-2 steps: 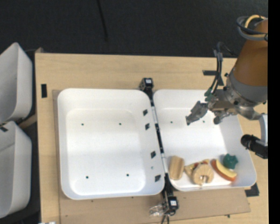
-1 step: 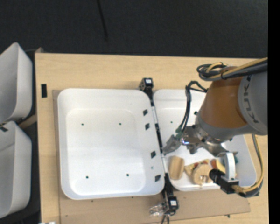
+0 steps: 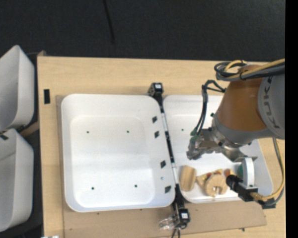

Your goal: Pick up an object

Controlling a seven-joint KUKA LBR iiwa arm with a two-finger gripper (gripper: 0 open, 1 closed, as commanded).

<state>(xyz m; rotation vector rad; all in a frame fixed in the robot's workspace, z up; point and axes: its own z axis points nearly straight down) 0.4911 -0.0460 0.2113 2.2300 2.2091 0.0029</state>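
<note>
Pincer [image 3: 194, 151] hangs over right bin [image 3: 181, 115]; finger state: cannot tell. Wooden block [image 3: 187, 177] lies just below pincer, toward front rim, long axis upright in view.

wooden bench [image 3: 104, 76], white chairs [image 3: 7, 133]

Arm over the right bin, gripper low above the bin floor.

Reaching in from the right: grey arm [image 3: 268, 103] with orange band [image 3: 241, 105], cables looped above it, gripper [image 3: 194, 150] hanging over the right bin [image 3: 181, 113]. Just below the gripper, near that bin's front edge, a tan wooden block [image 3: 187, 177]; beside the block, further right, a cluster of small tan pieces [image 3: 212, 182] with a red bit. Left of the gripper, across the divider, the left bin [image 3: 109, 152], white with small dark dots.
</note>
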